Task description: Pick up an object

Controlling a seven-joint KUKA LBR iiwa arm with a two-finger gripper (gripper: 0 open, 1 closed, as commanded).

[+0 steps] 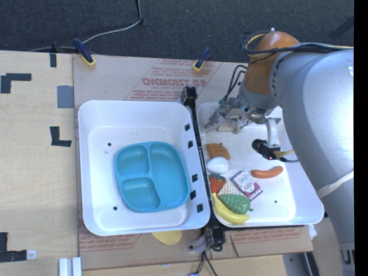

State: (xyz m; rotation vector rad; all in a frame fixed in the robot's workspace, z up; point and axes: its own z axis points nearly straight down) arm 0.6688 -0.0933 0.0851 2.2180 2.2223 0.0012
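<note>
I see a wooden bench (34,183) with a sheet of printed cardboard (161,79) clamped over it, and dark carpet (172,10) beyond its far edge. Two shallow white bins sit side by side on the cardboard. The left white bin (92,171) carries a blue plastic divided plate (152,175) near its middle. A flat yellow disc (167,237) pokes out from under that bin's near edge.

The right white bin (293,206) holds the toys I might pick. Along its left edge, from far to near, I see a brown bread-like piece (218,151), a white egg-shaped piece (217,165), a small red piece (216,183), a green bumpy vegetable (234,202) and a yellow banana (229,213), the last near the bin's near left corner. A small red-and-white packet (246,184) lies just beside the green one, and an orange sausage (267,172) lies toward the bin's middle.

The grey arm with its orange band (270,62) reaches in over the far part of the right bin. The gripper (230,119) hangs near the bin's far left corner, over a pale flat piece I cannot identify. I cannot tell how far its fingers stand apart, nor whether anything sits between them.
</note>
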